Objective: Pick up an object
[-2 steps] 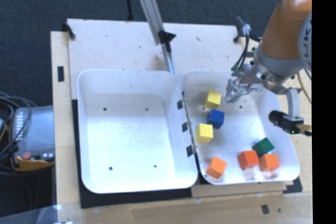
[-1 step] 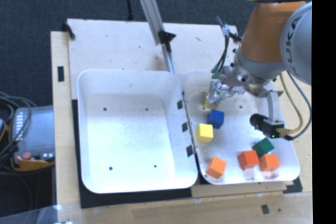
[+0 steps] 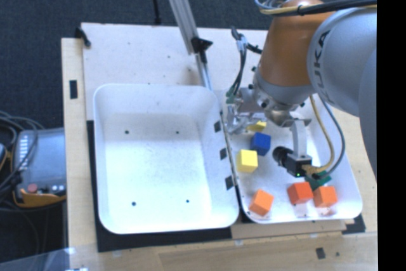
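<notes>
The grey arm (image 3: pixel 342 41) reaches in over the right bin (image 3: pixel 346 203), its orange band (image 3: pixel 288 41) above the wrist. The end effector (image 3: pixel 244 120) hangs low near the bin's left wall, just beside a small yellow block (image 3: pixel 257 127) and a blue block (image 3: pixel 261 142); whether it is open or has hold of anything, I cannot tell, since the wrist hides it. A larger yellow block (image 3: pixel 247 160) lies below the blue one. Three orange blocks (image 3: pixel 261 202) (image 3: pixel 300 192) (image 3: pixel 325 197) lie along the near edge. The left bin (image 3: pixel 108 98) sits alongside on the desk (image 3: pixel 127 41).
</notes>
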`<action>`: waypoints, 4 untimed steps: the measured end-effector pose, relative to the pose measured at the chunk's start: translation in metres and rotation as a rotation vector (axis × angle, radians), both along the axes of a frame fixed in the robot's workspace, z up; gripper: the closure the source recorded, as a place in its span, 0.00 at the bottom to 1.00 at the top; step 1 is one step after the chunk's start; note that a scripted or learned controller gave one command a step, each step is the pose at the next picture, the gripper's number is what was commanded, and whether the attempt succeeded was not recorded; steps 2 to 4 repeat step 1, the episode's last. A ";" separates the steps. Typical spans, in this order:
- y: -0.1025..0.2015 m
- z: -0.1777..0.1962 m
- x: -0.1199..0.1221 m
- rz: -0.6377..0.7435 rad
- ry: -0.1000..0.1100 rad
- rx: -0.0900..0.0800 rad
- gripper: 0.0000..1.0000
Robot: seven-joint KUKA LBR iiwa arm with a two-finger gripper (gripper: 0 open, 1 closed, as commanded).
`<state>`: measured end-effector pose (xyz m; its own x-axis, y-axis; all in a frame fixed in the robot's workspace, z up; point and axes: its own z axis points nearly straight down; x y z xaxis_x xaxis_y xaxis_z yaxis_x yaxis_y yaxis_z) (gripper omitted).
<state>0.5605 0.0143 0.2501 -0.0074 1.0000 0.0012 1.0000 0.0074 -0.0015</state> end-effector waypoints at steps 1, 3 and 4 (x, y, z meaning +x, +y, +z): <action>0.053 0.004 0.004 0.001 -0.002 0.001 1.00; 0.053 0.004 0.004 0.001 -0.002 0.001 1.00; 0.053 0.004 0.004 0.001 -0.002 0.001 1.00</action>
